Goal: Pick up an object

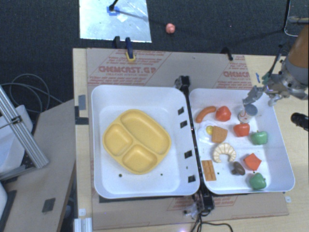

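Arm [295, 64] enters from the right, wrist above the far right corner of the right bin [282, 163]. Gripper [252, 99] hangs over that bin's far end, just above a small round pale piece [245, 115]. Cannot tell whether the jaws are released or clenched; nothing seen between them.

Right bin contents, all toy food, lying loose:
- sausage [205, 113] and tomato [223, 113] at far left, just beside each other
- red pepper [241, 129] near the middle, green pepper [259, 137] to its right
- fried egg [206, 130] touching a brown wedge [219, 134]
- croissant [225, 152] below the wedge
- cracker [208, 170] at the near left, by the divider
- dark mushroom [237, 168], orange piece [252, 161], second green piece [257, 181] at the near right

Left bin [104, 100] holds a yellow divided plate [137, 140], flat, roughly centred.

Both bins sit on a cardboard sheet [140, 66] on the desk. Small pink ball [170, 28] on the dark floor beyond the desk.
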`<state>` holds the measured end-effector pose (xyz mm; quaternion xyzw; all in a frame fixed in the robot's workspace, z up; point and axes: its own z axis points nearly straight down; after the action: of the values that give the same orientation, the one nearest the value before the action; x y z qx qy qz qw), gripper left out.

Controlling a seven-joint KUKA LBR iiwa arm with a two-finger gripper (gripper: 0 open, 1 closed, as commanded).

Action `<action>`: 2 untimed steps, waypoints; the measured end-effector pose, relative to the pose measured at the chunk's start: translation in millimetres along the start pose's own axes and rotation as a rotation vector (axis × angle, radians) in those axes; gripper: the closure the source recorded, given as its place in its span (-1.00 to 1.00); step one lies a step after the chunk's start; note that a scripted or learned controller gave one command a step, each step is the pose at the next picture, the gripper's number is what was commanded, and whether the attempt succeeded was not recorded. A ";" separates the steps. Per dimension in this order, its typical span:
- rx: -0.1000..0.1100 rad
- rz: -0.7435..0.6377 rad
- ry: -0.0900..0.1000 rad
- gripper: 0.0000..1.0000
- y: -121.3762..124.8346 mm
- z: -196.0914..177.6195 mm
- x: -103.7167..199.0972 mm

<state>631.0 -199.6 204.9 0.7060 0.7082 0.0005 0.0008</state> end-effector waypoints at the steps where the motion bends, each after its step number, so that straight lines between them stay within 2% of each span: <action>1: 0.003 0.002 0.001 -1.00 -15.6 124.7 -1.2; 2: -0.004 0.000 -0.002 1.00 -12.6 108.6 -1.8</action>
<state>618.6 -201.5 96.3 0.7059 0.7083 0.0014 0.0029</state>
